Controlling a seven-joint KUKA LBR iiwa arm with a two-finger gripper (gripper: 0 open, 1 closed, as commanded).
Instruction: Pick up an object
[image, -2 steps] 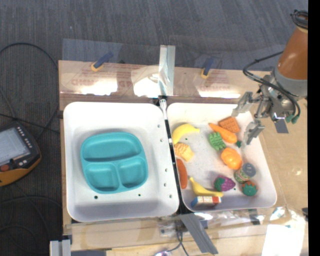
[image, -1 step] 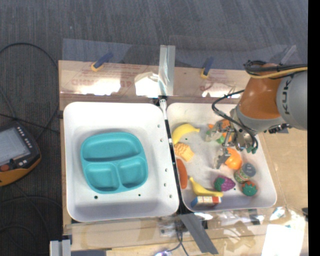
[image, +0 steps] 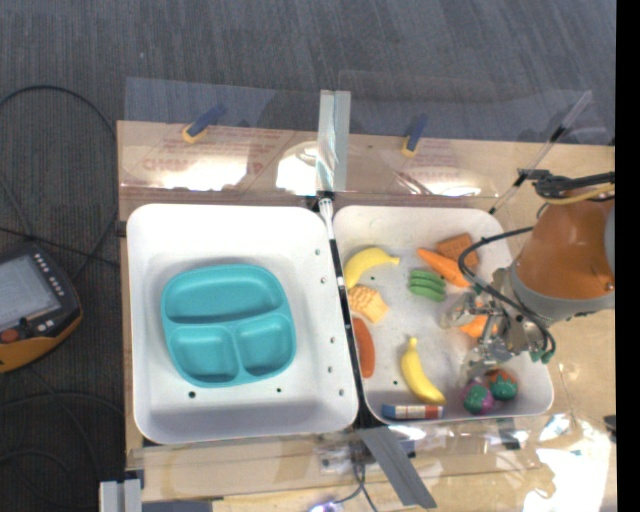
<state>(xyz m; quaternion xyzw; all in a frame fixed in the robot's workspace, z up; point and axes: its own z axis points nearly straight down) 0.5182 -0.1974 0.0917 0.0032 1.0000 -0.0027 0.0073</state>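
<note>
The hand (image: 490, 350) hangs low in the right bin (image: 530, 400); its grip cannot be told. Around it: purple-and-red toys (image: 488, 392) at six o'clock, banana (image: 420, 372) at nine, carrot (image: 440, 264) at eleven.

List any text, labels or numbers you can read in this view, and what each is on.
None readable.
Handheld pendant on the floor: its screen shows content, too blurred to read.
Marker-like tube in the right bin: any print is too small to read.

Teal tray (image: 228, 325), 2 white bins (image: 140, 300), yellow bananas (image: 420, 372), orange carrot (image: 440, 264), green pepper (image: 426, 285)
</note>
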